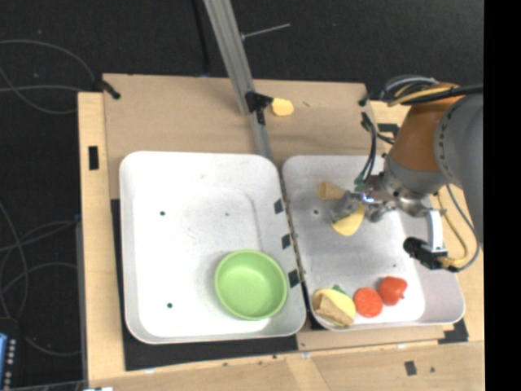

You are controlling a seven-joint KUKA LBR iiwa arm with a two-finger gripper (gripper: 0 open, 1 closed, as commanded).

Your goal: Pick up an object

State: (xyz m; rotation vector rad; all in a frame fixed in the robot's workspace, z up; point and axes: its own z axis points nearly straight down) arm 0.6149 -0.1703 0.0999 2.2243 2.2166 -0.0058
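Observation:
My gripper is low over the right bin, near its upper middle. A small yellow piece lies right at the gripper's lower left, touching or partly under it; I cannot tell whether it is held. Just up and to the left lies a tan chunk. Along the bin's front edge sit two red fruit-like pieces and a yellow and tan item.
The left bin holds a green bowl at its front right. A small yellow object lies on the bench behind the bins, beside a slanted metal post. Cables hang off the arm at the right.

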